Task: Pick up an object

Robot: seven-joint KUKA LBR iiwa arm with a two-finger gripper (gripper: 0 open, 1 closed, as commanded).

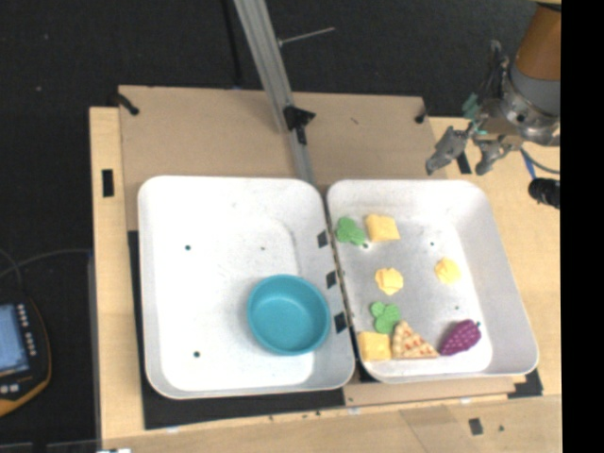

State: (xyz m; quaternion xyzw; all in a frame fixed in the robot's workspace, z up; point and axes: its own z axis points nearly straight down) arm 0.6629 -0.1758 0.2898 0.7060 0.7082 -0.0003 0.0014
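Currently the arm [540, 45] enters from the right, its orange band visible above the wrist, and the gripper [462, 157] hangs above the bench [377, 121] just beyond the far right corner of the right bin [505, 281]. Its two fingers [444, 152] are spread wide apart, with nothing between them.

Right bin contents, as observed: a green piece [351, 231] lies near the far left corner, with a yellow square block [381, 227] just beside it on the right. A small yellow piece [389, 279] sits near the middle, and another yellow piece [446, 271] lies to its right, apart from it. Along the near edge a cluster is packed close: a second green piece [384, 315], a yellow block [375, 346] below it, a wedge shaped like a pizza slice [411, 342] touching or nearly touching both, and a purple bunch of grapes [460, 336] just beside the wedge on the right. All of these rest on the bin floor, well apart from the gripper.

Left bin [179, 225]: a blue bowl [288, 313] stands upright near the near right corner, close to the divide between the bins.

A grey metal pole [269, 59] slants in from the top of the view toward the join between the bins. A handheld device with a screen [17, 343] lies at the left edge, off the bench
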